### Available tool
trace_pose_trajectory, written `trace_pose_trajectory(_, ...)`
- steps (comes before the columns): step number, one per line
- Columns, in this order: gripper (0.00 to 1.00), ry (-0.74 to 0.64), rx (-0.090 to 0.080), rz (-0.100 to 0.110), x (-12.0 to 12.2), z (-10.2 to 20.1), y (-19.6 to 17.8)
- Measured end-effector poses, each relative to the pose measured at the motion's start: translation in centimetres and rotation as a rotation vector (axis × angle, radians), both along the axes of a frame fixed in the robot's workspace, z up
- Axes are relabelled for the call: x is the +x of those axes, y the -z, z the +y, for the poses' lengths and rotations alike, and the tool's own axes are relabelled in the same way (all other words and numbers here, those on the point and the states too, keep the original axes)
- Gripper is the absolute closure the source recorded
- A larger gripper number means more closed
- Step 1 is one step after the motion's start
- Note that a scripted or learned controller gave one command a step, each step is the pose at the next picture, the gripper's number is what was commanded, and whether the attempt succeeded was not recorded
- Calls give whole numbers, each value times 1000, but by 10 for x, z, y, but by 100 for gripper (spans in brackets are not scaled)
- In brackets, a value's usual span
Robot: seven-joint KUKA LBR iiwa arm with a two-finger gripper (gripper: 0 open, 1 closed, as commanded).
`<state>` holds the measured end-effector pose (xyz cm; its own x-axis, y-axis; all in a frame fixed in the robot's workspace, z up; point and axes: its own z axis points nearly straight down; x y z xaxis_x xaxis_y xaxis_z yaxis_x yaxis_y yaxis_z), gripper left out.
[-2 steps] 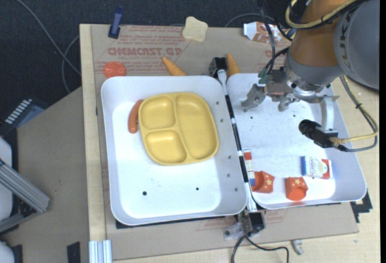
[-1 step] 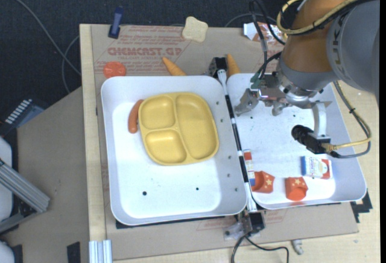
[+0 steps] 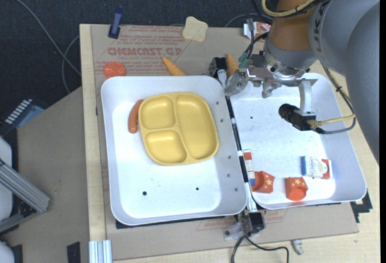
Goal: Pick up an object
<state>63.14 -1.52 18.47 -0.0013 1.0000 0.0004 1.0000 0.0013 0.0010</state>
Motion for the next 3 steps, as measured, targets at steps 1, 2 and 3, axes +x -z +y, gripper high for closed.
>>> trace_pose_trajectory(1,0,0,-1,-1,35,13,0)
trace_pose_trajectory(2,0,0,0,-1,35,38,0)
trace_pose_trajectory(3,0,0,-1,-1,35,42,-1)
